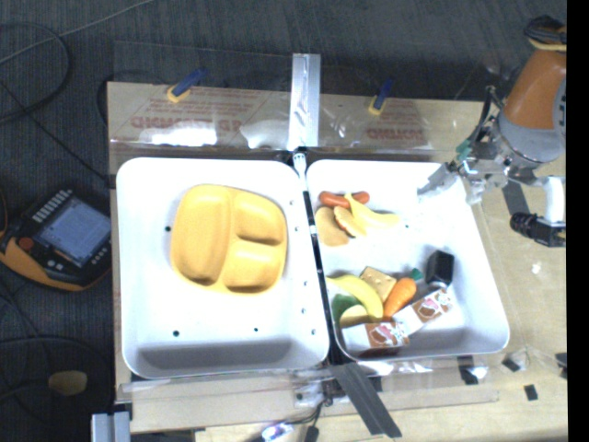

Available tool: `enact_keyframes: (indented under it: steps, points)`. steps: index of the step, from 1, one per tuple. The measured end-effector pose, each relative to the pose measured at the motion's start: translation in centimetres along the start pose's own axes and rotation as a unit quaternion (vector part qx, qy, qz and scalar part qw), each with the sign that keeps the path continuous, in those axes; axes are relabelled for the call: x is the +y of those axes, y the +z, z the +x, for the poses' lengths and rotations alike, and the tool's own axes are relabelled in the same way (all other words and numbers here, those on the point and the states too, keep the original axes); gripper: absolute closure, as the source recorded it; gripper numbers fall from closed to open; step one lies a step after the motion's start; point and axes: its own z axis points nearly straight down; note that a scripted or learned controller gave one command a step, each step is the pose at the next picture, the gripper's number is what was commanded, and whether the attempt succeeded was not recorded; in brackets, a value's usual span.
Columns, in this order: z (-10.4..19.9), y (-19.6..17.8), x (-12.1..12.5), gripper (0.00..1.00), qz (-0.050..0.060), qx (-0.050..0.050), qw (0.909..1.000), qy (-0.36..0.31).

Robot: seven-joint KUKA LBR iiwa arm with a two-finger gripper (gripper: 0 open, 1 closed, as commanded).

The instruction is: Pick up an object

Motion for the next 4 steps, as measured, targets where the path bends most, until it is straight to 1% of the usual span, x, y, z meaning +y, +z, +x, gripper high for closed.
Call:
enact_keyframes:
  steps: [1, 2, 3, 4]
  points:
    - [5.7, 9.6, 3.6, 0.00, -0.001, -0.004, 0.9999, 0.017]
    - [3.0, -0.4, 3.9, 0.00, 0.000, -0.003, 0.9992, -0.039]
    - [6.9, 9.0, 0.4, 0.00, -0.001, -0.001, 0.9784, -0.207]
    - [10.2, 9.8, 3.8, 0.00, 0.003, -0.004, 0.9677, -0.252]
